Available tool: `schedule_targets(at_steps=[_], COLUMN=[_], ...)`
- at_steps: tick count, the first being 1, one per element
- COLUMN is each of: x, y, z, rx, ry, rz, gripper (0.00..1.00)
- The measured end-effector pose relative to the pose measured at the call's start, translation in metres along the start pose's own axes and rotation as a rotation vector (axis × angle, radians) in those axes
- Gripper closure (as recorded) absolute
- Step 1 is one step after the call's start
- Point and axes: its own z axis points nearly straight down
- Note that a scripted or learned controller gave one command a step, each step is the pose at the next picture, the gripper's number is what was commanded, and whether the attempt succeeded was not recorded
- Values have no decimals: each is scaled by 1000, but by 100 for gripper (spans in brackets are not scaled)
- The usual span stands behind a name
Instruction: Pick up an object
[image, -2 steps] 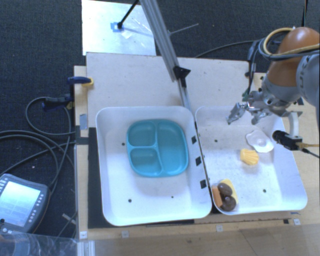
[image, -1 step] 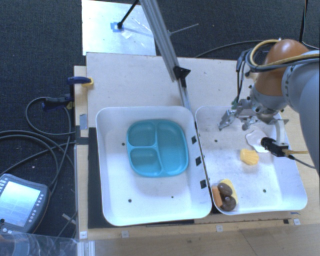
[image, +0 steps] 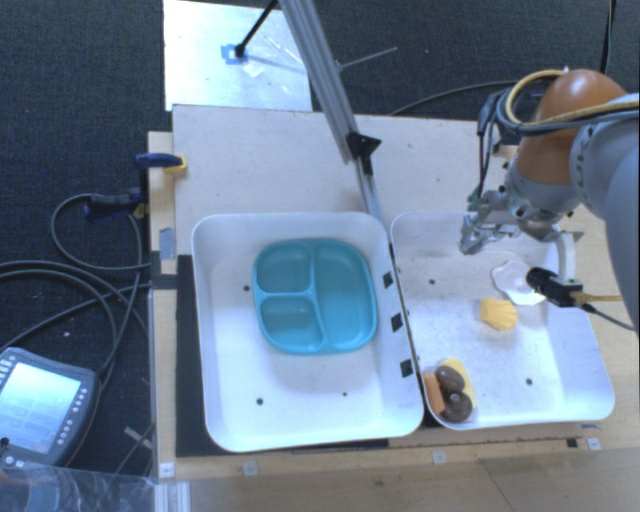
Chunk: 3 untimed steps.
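Jaws (image: 474, 240) hovering over the right bin's (image: 560, 400) far corner, their spread impossible to tell, while a yellow lump (image: 499, 314) is lying nearby, untouched.

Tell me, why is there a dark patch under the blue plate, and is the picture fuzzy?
In the camera view, the blue plate casts a soft grey shadow onto the left bin below it; light comes from above. The picture is a little soft everywhere, and the gripper looks blurry, so its details are hard to make out.
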Motion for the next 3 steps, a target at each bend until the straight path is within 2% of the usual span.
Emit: schedule_targets(at_steps=[2, 3], x=[-3, 37], y=[3, -22], z=[-77, -74], rx=[-1, 6], ry=[0, 2], rz=[1, 0], gripper=[100, 100])
